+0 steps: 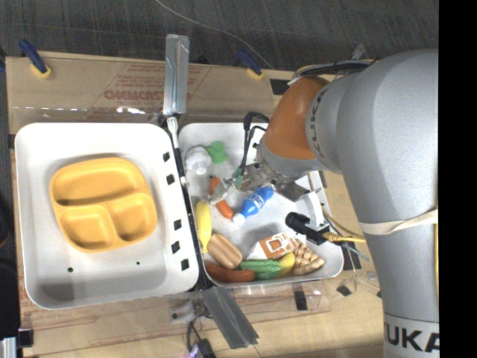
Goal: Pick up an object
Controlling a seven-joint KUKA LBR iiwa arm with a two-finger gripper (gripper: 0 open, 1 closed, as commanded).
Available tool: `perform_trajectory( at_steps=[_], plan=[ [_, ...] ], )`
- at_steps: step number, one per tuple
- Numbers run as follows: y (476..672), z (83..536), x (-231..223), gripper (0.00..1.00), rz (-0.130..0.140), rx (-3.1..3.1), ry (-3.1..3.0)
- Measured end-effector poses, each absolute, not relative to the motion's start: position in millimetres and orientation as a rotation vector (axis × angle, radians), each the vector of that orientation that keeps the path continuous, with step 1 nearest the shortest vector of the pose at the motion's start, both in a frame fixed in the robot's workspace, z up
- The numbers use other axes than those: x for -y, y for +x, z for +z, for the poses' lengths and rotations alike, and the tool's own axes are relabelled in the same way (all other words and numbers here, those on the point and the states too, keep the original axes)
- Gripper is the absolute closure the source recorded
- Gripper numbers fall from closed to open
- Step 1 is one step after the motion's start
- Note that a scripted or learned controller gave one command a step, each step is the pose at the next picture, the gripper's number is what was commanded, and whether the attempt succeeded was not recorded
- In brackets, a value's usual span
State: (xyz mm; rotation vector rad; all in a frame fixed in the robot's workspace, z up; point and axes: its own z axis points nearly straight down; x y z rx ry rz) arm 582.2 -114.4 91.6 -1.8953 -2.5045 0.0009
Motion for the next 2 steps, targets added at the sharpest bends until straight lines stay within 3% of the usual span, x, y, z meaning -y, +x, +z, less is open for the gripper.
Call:
perform_trajectory(
  at_steps=[1, 2],
  plan=[
    [582.7, 102, 113, 1.0, 0.0, 2.509, -1.887],
    [633.9, 195, 6, 1.0, -0.007, 2.353, -2.084]
  ],
)
